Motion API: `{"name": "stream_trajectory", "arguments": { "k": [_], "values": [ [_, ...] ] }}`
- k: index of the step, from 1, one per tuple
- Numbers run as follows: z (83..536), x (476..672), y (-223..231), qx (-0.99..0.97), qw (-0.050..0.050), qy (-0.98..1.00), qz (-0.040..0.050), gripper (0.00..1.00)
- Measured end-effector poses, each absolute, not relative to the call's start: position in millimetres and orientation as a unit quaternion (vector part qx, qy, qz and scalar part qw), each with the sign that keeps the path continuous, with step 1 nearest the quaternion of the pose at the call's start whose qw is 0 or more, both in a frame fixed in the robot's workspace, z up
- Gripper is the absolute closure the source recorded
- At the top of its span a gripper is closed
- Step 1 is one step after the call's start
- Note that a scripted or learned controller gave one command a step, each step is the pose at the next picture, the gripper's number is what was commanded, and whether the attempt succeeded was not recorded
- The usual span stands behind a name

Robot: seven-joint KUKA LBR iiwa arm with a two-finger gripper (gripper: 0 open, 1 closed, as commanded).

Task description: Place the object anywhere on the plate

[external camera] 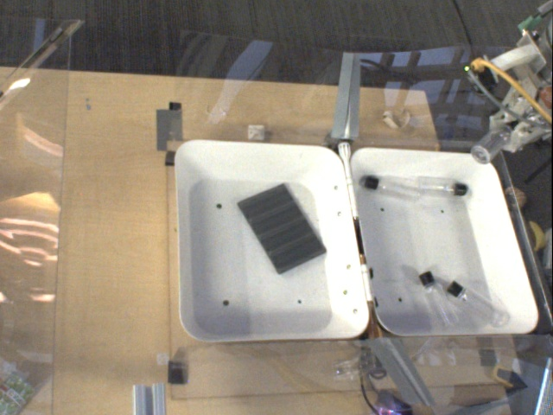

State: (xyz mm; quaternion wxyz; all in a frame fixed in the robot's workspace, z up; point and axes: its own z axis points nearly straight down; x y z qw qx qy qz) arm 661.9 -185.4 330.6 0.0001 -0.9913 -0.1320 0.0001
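Looking down on the wooden worktop (104, 258), two shallow white bins sit side by side, their inner rims nearly touching. The left bin (194, 318) holds a dark grey ribbed plate (282, 228), a flat rectangle lying turned at an angle on the bin floor, a little above the middle and clear of all four walls.

The right bin (510, 258) holds the clear tubes. One long tube (413, 185) with a black cap at each end lies nearly level along the far wall. Two shorter clear tubes with black caps lie near the front: one (435, 289) close to the middle and another (471, 301) just beside it, angled towards the front right corner. None of them touches the plate; all are in the other bin from it.

The arm's end (518, 111) hangs above the far right corner of the right bin, outside its rim, with a yellow cable looped over it. From this angle I cannot tell how the gripper stands or whether it has hold of anything.
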Motion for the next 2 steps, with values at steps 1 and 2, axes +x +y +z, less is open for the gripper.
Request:
{"name": "stream_trajectory", "arguments": {
  "k": [1,2],
  "values": [
    [362.5,662.5,-176.3,-0.981,0.000,-0.194,0.0000,1.00],
    [371.9,663.5,-173.1,-0.980,0.000,-0.199,0.0007,1.00]
  ]
}}
